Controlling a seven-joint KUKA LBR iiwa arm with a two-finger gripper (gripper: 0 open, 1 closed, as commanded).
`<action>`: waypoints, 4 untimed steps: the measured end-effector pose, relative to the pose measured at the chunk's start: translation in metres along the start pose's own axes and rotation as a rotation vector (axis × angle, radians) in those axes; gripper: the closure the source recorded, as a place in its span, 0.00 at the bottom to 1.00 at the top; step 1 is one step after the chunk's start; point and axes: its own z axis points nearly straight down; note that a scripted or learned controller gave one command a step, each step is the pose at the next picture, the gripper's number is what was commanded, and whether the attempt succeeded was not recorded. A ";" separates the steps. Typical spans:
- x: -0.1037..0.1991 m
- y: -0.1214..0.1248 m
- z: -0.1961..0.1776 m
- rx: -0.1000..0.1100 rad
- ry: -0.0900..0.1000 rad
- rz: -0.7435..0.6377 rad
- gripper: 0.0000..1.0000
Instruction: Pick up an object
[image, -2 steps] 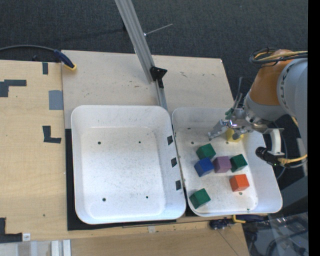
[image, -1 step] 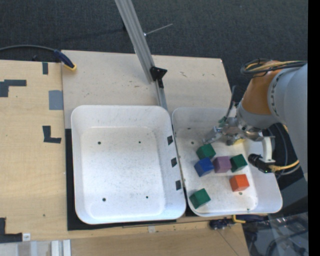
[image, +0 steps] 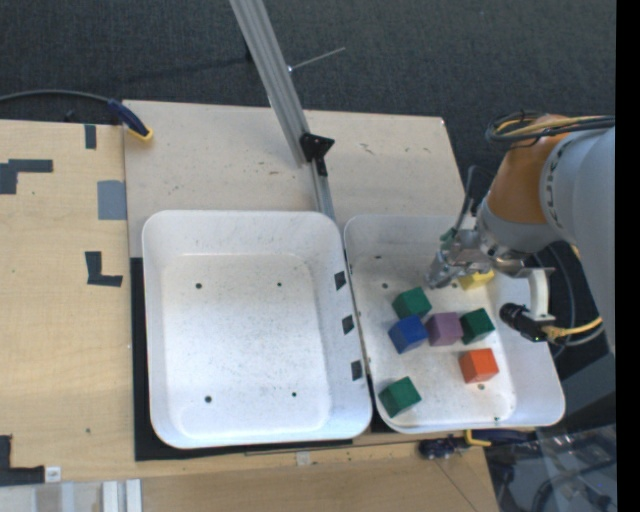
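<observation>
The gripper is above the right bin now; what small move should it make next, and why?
Probably a short descent straight down. The gripper sits at the back of the right bin, right beside the yellow block, with no block visibly between its fingers. The purple block and the other cubes lie apart, nearer the front, so the yellow one seems the closest target.

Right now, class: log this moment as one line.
end effector: low in right bin | beside yellow block | grip: unclear

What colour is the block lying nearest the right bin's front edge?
Green, shown in the camera view, lying alone in the right bin.
</observation>
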 end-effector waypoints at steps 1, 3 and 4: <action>-0.003 0.009 -0.058 -0.006 -0.001 0.002 1.00; 0.007 0.013 -0.120 -0.002 0.000 0.002 1.00; 0.067 0.019 -0.114 -0.001 0.002 -0.003 1.00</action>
